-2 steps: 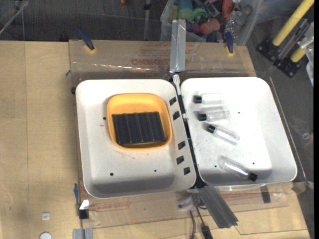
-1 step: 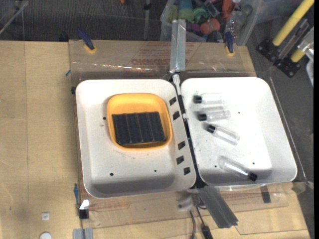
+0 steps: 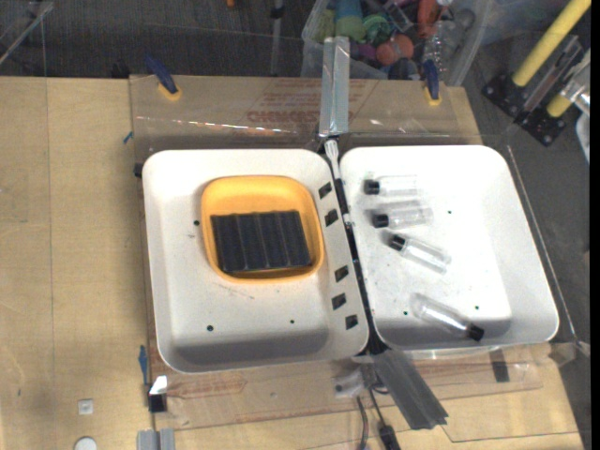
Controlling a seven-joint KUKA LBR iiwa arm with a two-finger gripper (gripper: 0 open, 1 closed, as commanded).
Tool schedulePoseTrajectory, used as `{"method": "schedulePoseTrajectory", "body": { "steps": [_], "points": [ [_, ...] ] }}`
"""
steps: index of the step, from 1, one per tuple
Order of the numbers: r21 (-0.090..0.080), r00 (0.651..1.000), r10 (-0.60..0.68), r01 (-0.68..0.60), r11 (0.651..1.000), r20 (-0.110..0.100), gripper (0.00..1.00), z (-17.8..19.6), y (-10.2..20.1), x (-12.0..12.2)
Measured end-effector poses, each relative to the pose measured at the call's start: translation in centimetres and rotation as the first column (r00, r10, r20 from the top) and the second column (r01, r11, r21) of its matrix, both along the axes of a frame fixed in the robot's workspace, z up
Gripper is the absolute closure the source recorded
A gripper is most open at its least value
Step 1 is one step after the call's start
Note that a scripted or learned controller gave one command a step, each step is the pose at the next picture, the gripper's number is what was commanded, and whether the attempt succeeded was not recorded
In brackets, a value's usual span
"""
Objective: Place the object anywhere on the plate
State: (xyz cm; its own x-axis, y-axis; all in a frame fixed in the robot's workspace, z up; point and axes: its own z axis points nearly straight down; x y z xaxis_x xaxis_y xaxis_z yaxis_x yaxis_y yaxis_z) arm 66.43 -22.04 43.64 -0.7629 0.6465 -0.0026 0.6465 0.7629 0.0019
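Vials (image 3: 412,251) — four, clear — lie apart from the orange plate (image 3: 261,191).

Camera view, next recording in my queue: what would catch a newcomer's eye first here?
The orange plate in the left bin stands out, with a dark ribbed rectangular block lying on it. Next come four clear vials with black caps scattered in the right bin, three near its upper left and one near its front edge. Beyond the bins, a clear tub of colourful toys sits at the top.
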Motion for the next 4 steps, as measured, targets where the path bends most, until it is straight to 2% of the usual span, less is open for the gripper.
{"method": "schedulePoseTrajectory", "body": {
  "steps": [1,2,3,4],
  "points": [
    [0.000,0.937,0.349,-0.349,0.937,0.001,1.00,0.02,-0.11,-0.17],
    [-0.002,0.768,0.640,-0.640,0.768,0.001,1.00,-0.61,-0.13,-0.53],
    [-0.008,0.625,0.781,-0.781,0.625,0.004,1.00,0.05,-0.05,0.31],
    [-0.009,0.559,0.829,-0.829,0.559,0.003,1.00,0.06,-0.08,0.39]
  ]
}}
